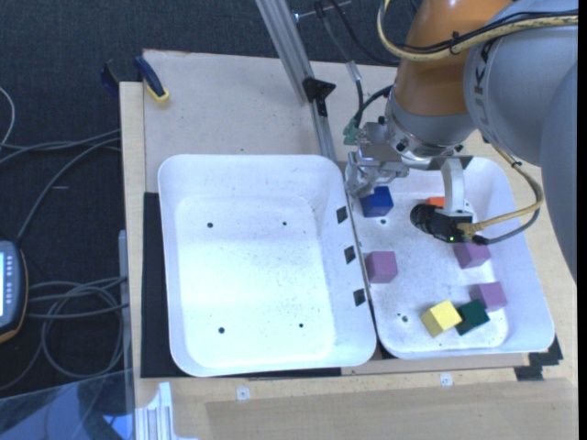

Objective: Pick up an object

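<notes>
Yellow block [441, 317] & green block [473, 315] touch in right bin [523, 246]; tool [367, 180] just above blue block [376, 202], grip state unclear.

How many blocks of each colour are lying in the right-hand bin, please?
Purple blocks: 3
Blue block: 1
Yellow block: 1
Green block: 1
Total: 6, plus a partly hidden orange bit I cannot identify.

Bins [183, 191] white glossy plastic, speckled; bench [229, 99] matt wood; arm band [440, 26] shiny orange.
</notes>
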